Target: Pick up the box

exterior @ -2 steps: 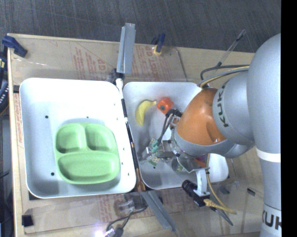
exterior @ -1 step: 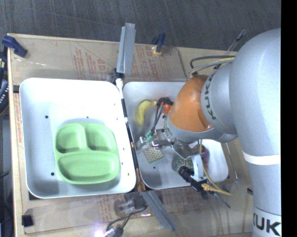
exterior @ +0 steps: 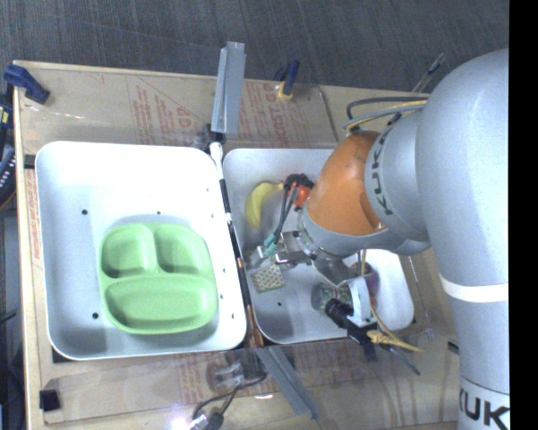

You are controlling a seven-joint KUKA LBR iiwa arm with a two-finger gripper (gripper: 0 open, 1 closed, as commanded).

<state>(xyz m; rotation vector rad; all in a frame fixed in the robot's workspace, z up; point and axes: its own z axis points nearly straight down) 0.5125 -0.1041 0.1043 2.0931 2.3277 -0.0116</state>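
camera view: box (exterior: 268, 279) small, roughly square, corners diagonal, beside pincer (exterior: 277, 256)

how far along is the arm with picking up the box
Done: the arm has reached into the right bin, its tool low near the bin's left wall, by a small speckled item. In hand: nothing visibly gripped. Left: grasping and lifting the box, which I can't identify for sure. The green tray sits in the left bin.
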